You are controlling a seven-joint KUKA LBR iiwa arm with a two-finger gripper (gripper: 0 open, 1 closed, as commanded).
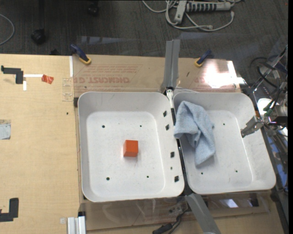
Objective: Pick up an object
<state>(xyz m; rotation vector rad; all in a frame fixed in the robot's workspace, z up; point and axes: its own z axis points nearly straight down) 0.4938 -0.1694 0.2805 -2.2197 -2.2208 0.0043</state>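
- The gripper (249, 127) shows at the right rim of the right bin (256, 183) as a small grey pointed part; it is too small and too mixed with the cables behind it to tell whether it is open or closed, and nothing can be seen held in it
- That grey tip lies over the bin's right wall, well apart from both the cloth and the block
- The arm behind it is cut off by the right edge of the view, and only dark cables and bits of frame show there
- The orange block (131, 148) sits on the floor of the left bin (91, 183), a little left of and below the middle, touching no wall, with nothing over it
- A crumpled light blue cloth (198, 131) lies in the right bin on its left side, its upper left edge near the wall by the divide between the two bins; what its folds cover cannot be seen
- The bins stand side by side, touching, with small black clips along the join
- Cardboard (119, 75) lies under the far side of the bins, held by two clamps with yellow tips
- A wooden board (32, 137) lies left of the left bin, bearing a small red piece (47, 79) and black brackets
- Grey cables and a power strip (203, 6) lie on the dark floor at the top
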